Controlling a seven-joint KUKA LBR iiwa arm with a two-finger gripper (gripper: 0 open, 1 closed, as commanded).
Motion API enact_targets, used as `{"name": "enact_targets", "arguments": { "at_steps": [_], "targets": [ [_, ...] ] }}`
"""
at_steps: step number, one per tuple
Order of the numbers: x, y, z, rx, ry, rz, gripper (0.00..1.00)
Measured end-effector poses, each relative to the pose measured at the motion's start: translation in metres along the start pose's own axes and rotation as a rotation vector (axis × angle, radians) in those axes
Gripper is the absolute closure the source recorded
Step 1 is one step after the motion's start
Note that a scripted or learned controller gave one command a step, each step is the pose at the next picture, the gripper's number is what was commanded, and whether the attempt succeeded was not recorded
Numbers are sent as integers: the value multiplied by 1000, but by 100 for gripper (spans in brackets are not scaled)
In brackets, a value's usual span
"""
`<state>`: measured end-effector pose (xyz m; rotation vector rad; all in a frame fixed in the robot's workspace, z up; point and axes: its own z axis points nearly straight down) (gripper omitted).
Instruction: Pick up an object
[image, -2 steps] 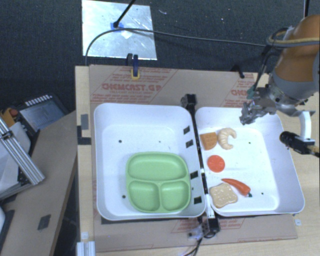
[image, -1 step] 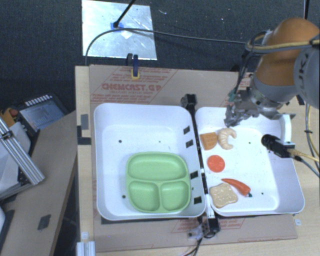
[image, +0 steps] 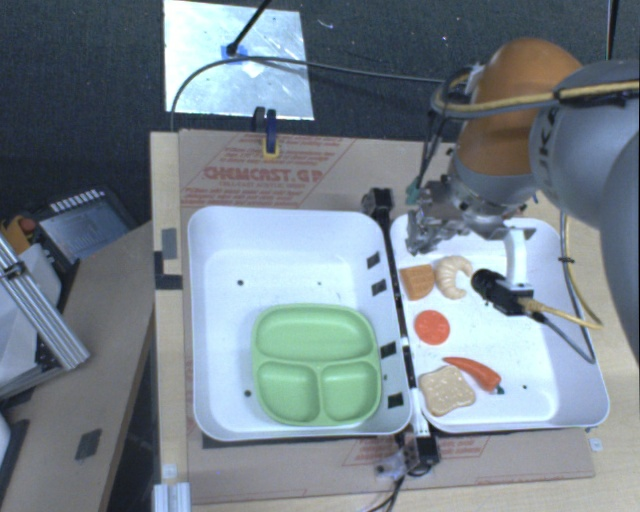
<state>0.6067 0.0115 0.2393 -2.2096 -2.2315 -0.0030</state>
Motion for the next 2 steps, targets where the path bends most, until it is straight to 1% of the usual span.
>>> {"name": "enact_targets", "arguments": {
  "at_steps": [1,2],
  "targets": [
    [53,-4,2,0,0,0,100],
    [97,12,19,-1,-1,1,100]
  ]
}}
